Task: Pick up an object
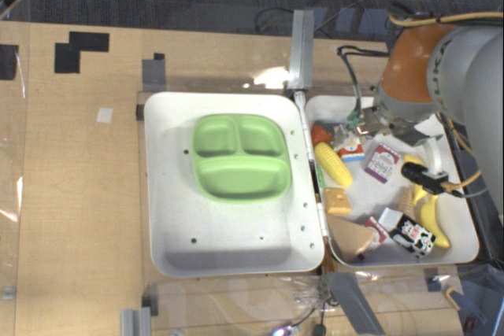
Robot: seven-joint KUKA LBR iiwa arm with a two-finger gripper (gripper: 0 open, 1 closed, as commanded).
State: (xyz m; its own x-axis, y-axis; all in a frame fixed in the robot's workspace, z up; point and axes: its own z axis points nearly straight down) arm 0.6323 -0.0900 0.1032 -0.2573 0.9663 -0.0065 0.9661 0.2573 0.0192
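The right bin holds several small items: a yellow corn cob, a red piece, a maroon box, a banana, a black-and-white toy, a tan block and a tan wedge. My gripper hangs low over the bin's far left part, beside the red piece and above a small white carton. The grey arm with its orange band reaches in from the right and hides the bin's far right corner.
The left bin holds a green divided plate in its middle. A metal post stands behind the seam between the bins. Black cables trail over the right bin's right side.
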